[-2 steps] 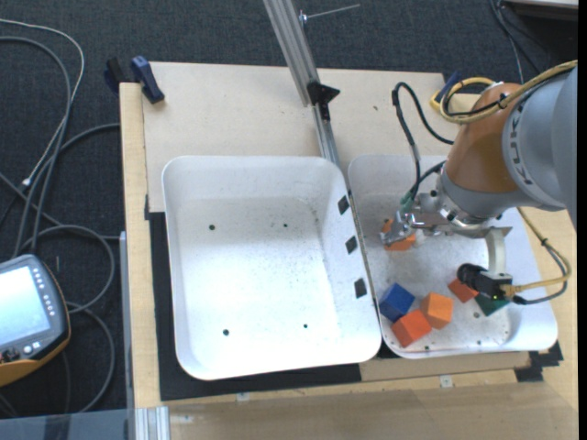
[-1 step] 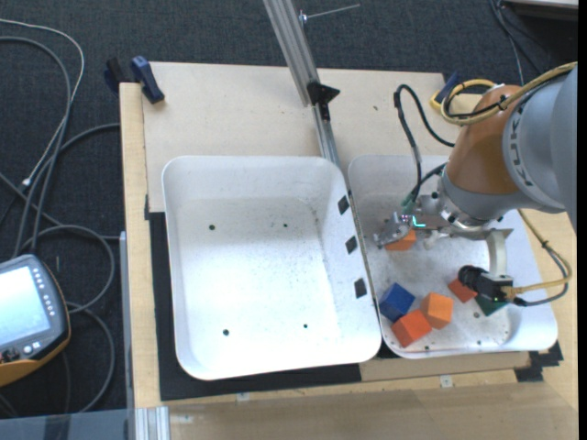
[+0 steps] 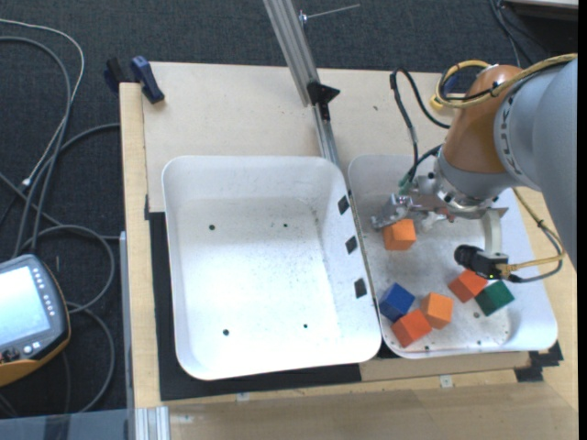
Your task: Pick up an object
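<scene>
In the right-hand bin (image 3: pixel 532 324), the gripper (image 3: pixel 397 216) is seen directly over an orange cube (image 3: pixel 399 236) — whether anything is clasped cannot be told, the cube being partly masked by the wrist. Nearer the front wall, a blue cube (image 3: pixel 396 301), more orange cubes and a green cube (image 3: pixel 496 298) are clustered — left untouched, well apart from the left bin (image 3: pixel 183 177).

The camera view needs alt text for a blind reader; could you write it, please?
The gripper hangs in the right bin just over an orange cube. Nearer the front lie a blue cube, three orange-red cubes and a green cube.
</scene>
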Controlling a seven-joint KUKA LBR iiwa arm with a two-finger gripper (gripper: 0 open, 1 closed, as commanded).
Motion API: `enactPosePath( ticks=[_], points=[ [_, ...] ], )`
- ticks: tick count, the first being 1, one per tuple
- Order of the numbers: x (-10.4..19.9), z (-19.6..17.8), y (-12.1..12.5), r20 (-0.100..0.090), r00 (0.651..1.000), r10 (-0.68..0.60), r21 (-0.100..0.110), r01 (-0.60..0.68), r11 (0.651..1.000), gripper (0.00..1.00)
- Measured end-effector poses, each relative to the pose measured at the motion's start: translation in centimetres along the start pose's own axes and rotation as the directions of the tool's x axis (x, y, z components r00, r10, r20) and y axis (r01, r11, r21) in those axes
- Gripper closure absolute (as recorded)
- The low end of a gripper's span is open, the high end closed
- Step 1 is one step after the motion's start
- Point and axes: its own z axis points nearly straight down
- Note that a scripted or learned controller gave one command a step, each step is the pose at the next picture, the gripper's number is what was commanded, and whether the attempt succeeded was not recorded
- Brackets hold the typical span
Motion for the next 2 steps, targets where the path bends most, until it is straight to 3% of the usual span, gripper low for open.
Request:
enactPosePath(
  ticks=[1, 2],
  points=[
    [2.7, -10.5, -2.8, -0.001, 1.000, -0.001, -0.006, 0.001, 1.000, 0.00],
    [1.2, -0.4, -3.5, -0.002, 1.000, 0.004, 0.014, -0.004, 1.000, 0.00]
  ],
)
